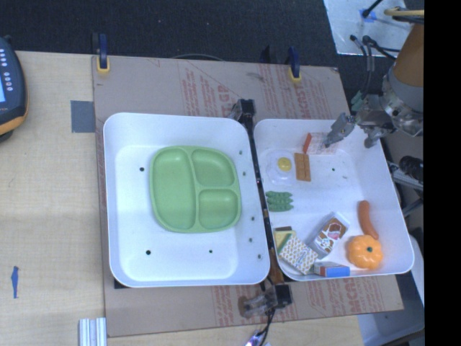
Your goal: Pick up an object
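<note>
Right bin holds the pickable items, gripper up at its far right corner.
You've got a fried egg (281, 166), brown strip (302, 167), green beans (279, 201), sausage (368, 220), pumpkin (364, 252) and small boxes (315, 247) in the right bin (392, 186). Gripper (355, 131) sits over the bin's far edge, fingers spread, nothing between them. Left bin (122, 193) carries a green divided plate (194, 189).
</note>
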Controlling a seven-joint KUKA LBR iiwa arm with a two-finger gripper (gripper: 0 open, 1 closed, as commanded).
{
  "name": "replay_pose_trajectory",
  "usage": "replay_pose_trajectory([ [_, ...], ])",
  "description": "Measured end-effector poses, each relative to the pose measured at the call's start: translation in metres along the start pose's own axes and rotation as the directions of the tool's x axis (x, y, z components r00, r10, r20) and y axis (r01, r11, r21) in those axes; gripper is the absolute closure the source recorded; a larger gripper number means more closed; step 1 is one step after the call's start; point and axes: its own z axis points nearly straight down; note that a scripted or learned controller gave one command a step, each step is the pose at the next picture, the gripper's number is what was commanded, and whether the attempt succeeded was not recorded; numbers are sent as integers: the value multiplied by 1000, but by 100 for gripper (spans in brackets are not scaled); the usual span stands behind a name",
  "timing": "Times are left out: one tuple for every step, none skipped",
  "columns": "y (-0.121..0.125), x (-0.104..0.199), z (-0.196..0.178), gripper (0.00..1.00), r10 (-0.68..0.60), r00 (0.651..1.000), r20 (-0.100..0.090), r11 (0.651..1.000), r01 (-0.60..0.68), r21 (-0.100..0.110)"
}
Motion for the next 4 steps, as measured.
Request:
replay_pose_trajectory([
  [43, 37, 86, 0, -5, 1000, 0, 1000, 5, 4],
  [37, 42, 138, 0, -3, 1000, 1, 1000, 3, 4],
  [42, 57, 142, 0, -3, 1000, 1, 1000, 3, 0],
  [42, 52, 142, 0, 1, 1000, 1, 1000, -1, -2],
])
